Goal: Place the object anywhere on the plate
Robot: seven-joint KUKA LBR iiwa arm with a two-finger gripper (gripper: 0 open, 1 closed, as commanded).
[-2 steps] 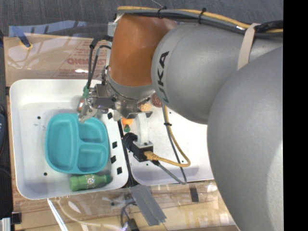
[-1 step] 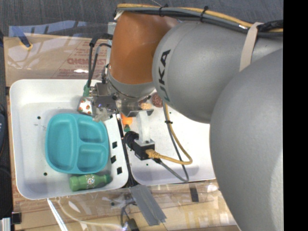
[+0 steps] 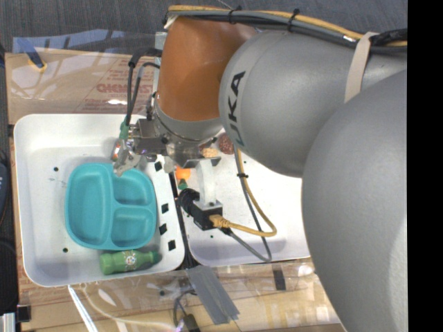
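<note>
Camera view: one turquoise three-compartment plastic plate (image 3: 111, 205) and one green bottle (image 3: 129, 259) are seen in the left white bin (image 3: 28, 185). The gripper (image 3: 125, 159) is poised at the plate's upper edge; its opening cannot be told.

The teal plate (image 3: 111, 206) looks like smooth plastic with a soft sheen, and both white bins (image 3: 34, 185) are glossy plastic too. The green bottle (image 3: 128, 259) seems shiny plastic. The arm (image 3: 311, 95) has a matt grey shell with a satiny orange band (image 3: 190, 64). There's brown cardboard (image 3: 69, 81) under clear shiny film, and the yellow cable (image 3: 246, 230) looks rubbery.
</note>
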